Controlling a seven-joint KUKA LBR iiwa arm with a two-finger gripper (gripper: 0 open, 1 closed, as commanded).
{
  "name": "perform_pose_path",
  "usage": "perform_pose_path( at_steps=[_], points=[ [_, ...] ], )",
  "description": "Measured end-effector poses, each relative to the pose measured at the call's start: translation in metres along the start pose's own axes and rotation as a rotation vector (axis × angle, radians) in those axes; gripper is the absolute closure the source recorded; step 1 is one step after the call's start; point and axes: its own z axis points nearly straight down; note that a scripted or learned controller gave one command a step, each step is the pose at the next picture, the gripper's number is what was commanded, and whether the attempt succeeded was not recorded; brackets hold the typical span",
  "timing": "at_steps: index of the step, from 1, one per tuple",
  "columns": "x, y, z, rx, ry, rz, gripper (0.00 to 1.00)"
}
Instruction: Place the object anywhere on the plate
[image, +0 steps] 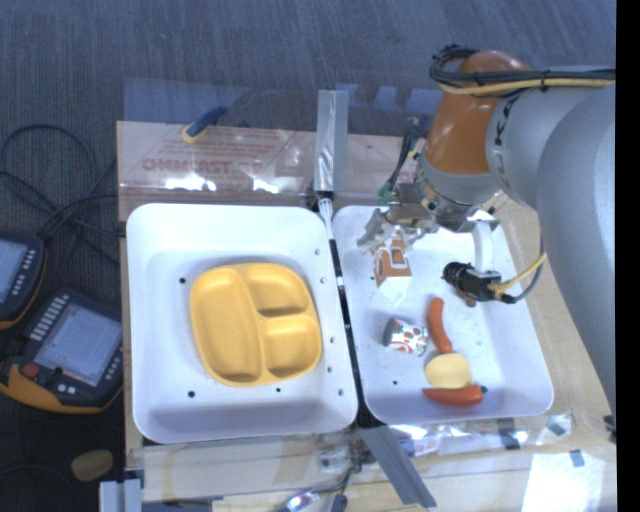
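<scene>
One gripper (392, 232) over right bin (520, 370) (grip unclear), yellow plate (255, 322) left.

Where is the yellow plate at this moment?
The yellow plate lies in the left bin of the camera view, near its middle, across the divider from the toys in the right bin.

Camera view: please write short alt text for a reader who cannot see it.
A grey and orange robot arm reaches from the right, its claw over a small orange-and-white object in the right white bin. The left white bin holds a yellow divided plate. Nearer in the right bin lie two red sausages, a yellow piece and a small patterned cup.
</scene>
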Motion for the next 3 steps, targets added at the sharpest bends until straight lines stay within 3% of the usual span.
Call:
perform_pose_path(
  at_steps=[1,2,3],
  points=[
    [0.083,-0.071,0.001,0.002,-0.001,0.011,1.00],
    [0.082,-0.071,0.001,0.002,-0.001,0.012,0.00],
    [0.163,-0.072,0.009,0.002,-0.002,0.050,0.00]
  ],
)
